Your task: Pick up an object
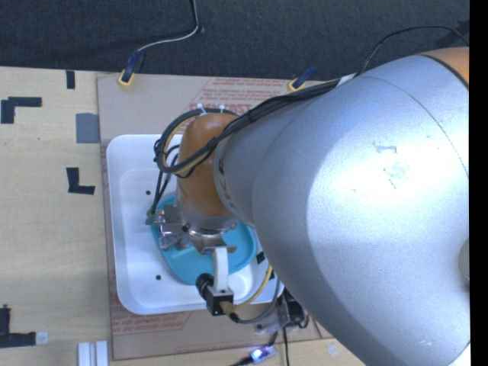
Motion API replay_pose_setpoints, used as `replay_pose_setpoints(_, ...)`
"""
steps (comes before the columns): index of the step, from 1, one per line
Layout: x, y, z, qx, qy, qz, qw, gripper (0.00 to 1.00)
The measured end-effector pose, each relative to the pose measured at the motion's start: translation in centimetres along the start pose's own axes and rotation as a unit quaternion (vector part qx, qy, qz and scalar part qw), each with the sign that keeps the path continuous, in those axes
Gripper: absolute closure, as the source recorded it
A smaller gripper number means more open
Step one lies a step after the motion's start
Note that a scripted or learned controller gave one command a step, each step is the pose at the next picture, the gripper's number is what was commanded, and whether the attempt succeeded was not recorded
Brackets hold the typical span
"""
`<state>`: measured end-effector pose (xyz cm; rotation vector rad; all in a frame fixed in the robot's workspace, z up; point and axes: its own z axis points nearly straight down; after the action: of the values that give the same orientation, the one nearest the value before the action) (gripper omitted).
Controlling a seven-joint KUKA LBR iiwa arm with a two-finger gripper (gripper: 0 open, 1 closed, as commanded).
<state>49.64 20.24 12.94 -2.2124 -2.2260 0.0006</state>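
The blue dish (244, 254) lies in the near half of the left white bin (126, 204), directly beneath the gripper (187, 239), whose state cannot be told, and, judged rigid, light and slippery, it is best gripped at its rim.

Grey arm (358, 204), blue object (229, 254), white bin (126, 204)

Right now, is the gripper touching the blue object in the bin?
Cannot tell. In the camera view the wrist hides the gripper tips over the blue object; neither contact nor gap shows.
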Motion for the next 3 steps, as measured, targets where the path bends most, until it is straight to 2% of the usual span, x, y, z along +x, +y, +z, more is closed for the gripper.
replay_pose_setpoints(1,-1.6,-0.5,2.6,-0.006,0.003,0.000,1.0000,1.00)
replay_pose_setpoints(2,1.7,-1.0,4.1,-0.005,0.001,0.002,1.0000,1.00)
replay_pose_setpoints(3,3.4,14.7,3.9,0.013,0.002,0.002,0.9999,1.00)
